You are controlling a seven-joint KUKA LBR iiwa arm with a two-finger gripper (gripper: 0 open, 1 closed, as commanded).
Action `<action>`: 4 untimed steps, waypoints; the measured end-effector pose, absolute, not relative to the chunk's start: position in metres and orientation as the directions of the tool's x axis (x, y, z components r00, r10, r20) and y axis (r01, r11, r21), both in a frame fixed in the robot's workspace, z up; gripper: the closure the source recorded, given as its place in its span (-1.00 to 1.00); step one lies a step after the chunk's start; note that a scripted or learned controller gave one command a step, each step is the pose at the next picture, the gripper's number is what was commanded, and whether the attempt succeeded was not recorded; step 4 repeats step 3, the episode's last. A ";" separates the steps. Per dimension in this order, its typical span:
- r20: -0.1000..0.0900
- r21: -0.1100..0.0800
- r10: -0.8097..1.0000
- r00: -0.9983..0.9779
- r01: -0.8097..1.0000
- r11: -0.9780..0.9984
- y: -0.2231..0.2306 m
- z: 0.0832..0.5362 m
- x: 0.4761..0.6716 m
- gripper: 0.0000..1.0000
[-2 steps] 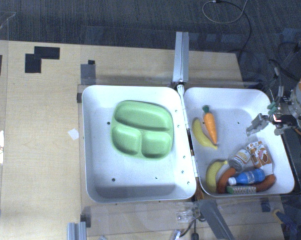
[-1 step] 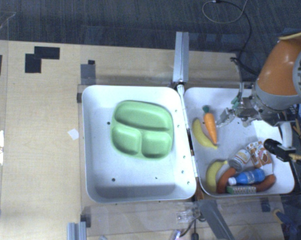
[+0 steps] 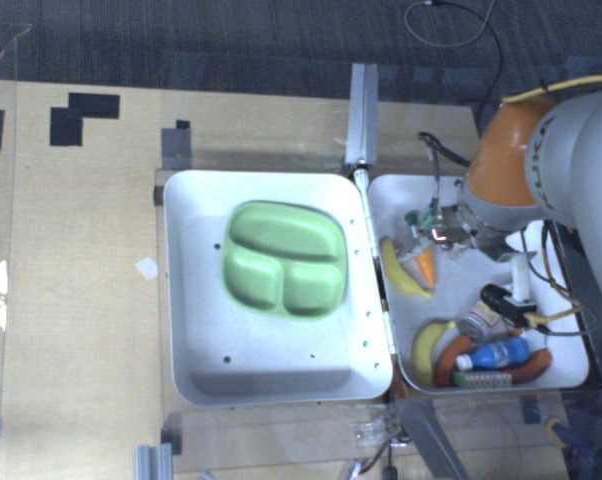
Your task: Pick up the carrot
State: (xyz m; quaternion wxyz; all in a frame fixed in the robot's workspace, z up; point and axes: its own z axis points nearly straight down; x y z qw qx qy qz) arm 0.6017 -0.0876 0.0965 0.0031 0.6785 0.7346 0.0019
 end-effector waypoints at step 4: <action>-0.001 0.006 0.992 -0.125 0.992 0.125 -0.067 0.186 0.611 1.00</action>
